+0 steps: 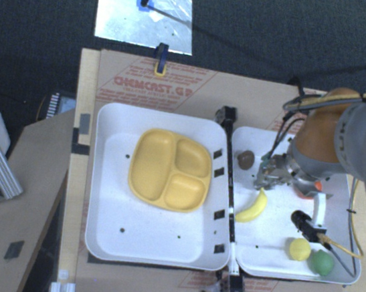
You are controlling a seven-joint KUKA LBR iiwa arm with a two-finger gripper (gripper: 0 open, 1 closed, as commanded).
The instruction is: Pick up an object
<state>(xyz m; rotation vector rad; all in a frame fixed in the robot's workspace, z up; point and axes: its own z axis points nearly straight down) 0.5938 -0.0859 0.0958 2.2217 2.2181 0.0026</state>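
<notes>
Camera view: curved smooth banana [252, 208]

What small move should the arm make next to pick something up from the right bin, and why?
Probably a short descent toward the curved yellow banana. The gripper sits just above its upper end in the shallow white right bin, with nothing seen between it and the fruit. The small brown round object lies off to the left, and the yellow ball and green ball lie farther away.
</notes>
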